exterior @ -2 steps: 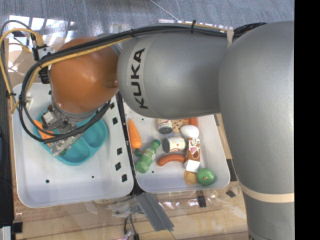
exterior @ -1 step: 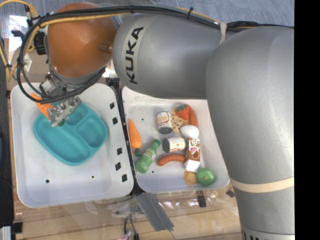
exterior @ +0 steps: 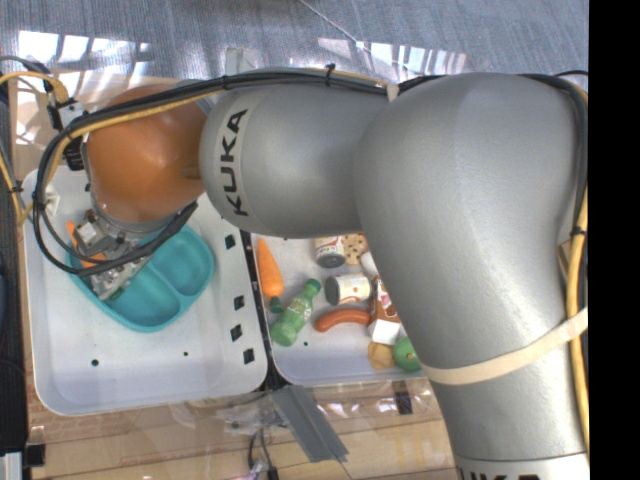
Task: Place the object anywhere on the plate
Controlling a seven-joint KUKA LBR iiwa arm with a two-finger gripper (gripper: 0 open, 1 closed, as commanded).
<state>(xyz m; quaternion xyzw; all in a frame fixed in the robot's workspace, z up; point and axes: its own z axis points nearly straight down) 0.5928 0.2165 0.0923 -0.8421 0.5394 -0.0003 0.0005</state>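
Observation:
A teal divided plate [exterior: 170,283] lies in the left bin [exterior: 120,368], toward its upper part. My gripper [exterior: 108,268] hangs over the plate's left edge, under the orange wrist band [exterior: 140,163], and hides part of the plate. Small orange bits [exterior: 78,234] show at the gripper's left side; I cannot tell whether they are an object or part of the tool. The big grey arm covers most of the upper right of the view.
The right bin [exterior: 330,368] holds a carrot [exterior: 270,268], a green bottle [exterior: 293,314], a sausage [exterior: 343,319], a can [exterior: 330,251], a white cup [exterior: 351,288] and other small items partly under the arm. Cables [exterior: 30,183] loop along the left bin's edge.

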